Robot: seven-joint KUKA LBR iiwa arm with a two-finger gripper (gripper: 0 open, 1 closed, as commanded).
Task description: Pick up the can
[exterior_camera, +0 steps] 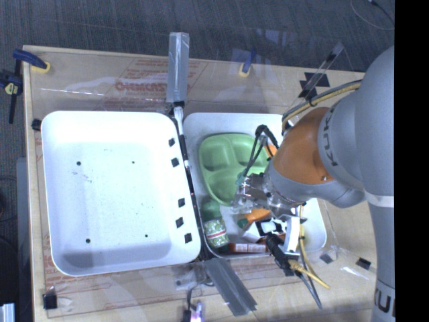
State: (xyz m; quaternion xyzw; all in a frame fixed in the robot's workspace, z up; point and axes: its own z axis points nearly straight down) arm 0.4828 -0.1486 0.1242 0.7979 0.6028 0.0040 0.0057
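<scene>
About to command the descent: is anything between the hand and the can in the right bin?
Nothing visible separates them. The can lies at the right bin's front-left, beside the green tray; the hand is just to its right.

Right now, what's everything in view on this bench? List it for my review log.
Left bin: 1, white, left half of bench.
Right bin: 1, white, beside it, under the arm.
Tray: 1, green, compartmented, upper part of right bin.
Can: 1, green and white, near front-left corner of right bin.
Orange item: 1, partly hidden under the wrist; cannot identify.
Clamps: 2, blue, bench's far left edge.
Arm: 1, grey with orange band, over right bin.
</scene>
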